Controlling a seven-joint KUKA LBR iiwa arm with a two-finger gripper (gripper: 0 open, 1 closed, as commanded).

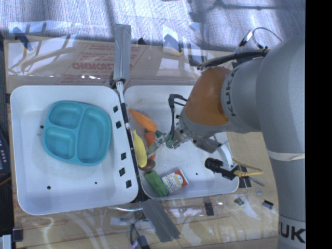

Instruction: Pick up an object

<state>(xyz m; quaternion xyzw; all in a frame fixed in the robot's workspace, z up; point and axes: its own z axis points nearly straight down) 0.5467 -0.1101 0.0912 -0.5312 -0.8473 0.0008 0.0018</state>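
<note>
While the end effector (167,140), grip state unclear, reaches into the right bin (194,183) near the banana (140,148) at its 9 o'clock, closing on something likely comes next.

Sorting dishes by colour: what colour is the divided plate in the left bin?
Light blue; the plate shows plainly in the camera view.

"KUK" on the grey arm (270,92)

I'm working in a robotics lab: KUKA arm (259,97), two white bins (31,191) on a taped counter (93,227).
</note>
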